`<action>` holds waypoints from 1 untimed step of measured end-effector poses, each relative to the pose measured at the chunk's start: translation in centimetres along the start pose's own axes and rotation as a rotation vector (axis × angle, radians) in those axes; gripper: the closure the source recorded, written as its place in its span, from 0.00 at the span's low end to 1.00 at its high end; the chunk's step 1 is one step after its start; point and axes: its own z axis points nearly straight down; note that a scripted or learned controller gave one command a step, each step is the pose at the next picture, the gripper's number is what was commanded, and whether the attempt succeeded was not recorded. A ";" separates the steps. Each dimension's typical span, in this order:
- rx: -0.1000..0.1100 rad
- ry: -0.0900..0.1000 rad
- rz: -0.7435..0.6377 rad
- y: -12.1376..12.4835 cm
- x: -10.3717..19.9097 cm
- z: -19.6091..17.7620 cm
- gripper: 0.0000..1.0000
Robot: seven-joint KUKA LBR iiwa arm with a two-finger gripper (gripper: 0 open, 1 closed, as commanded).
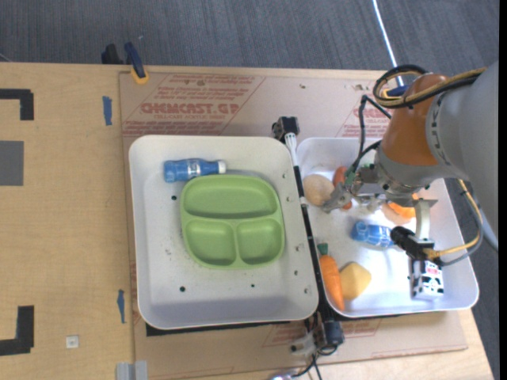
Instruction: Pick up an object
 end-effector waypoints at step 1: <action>0.018 0.002 -0.442 3.6 -1.9 0.1 0.00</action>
